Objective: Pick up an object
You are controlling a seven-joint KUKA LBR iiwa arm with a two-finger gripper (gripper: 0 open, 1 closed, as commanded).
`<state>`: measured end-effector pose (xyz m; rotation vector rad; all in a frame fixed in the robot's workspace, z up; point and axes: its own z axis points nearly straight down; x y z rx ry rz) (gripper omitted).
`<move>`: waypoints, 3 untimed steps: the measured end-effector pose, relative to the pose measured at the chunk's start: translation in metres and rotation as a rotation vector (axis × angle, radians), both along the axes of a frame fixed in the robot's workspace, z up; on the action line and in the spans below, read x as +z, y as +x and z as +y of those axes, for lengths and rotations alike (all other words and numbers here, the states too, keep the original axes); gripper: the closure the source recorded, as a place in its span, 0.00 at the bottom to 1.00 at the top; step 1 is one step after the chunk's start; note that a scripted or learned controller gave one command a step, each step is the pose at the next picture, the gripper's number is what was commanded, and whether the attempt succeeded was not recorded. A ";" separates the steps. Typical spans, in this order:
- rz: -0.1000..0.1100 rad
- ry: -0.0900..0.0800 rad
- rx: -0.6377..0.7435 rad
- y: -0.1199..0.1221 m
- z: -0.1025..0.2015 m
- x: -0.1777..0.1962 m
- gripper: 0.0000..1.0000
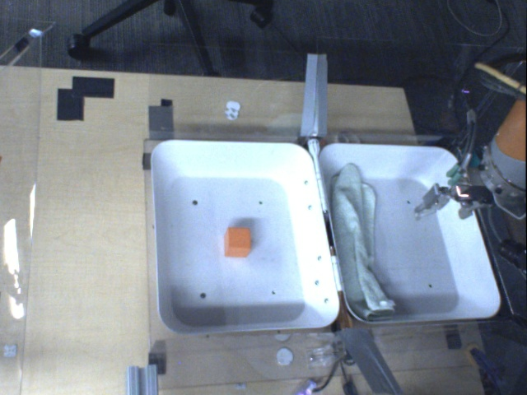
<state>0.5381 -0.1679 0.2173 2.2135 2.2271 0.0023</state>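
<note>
One orange cube [238, 242] sits mid-bin, walls well apart.

arm [509, 151]: cut off by the picture's edge at 3 o'clock; just the wrist and a sliver of the orange band show
gripper [434, 198]: small and blurred over the right bin [428, 303]; finger gap too small to tell
chair base [177, 6]: cut off at 12 o'clock
cable [476, 11]: thin loop at 1 o'clock, running off the edge
small white thing [233, 109]: at 12 o'clock of the left bin [177, 220], too small to tell what
</note>
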 end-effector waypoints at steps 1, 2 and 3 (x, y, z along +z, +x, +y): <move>-0.002 -0.001 0.044 0.068 0.010 -0.122 0.00; -0.006 -0.001 0.046 0.070 0.011 -0.112 1.00; -0.005 -0.003 0.054 0.114 0.003 -0.029 1.00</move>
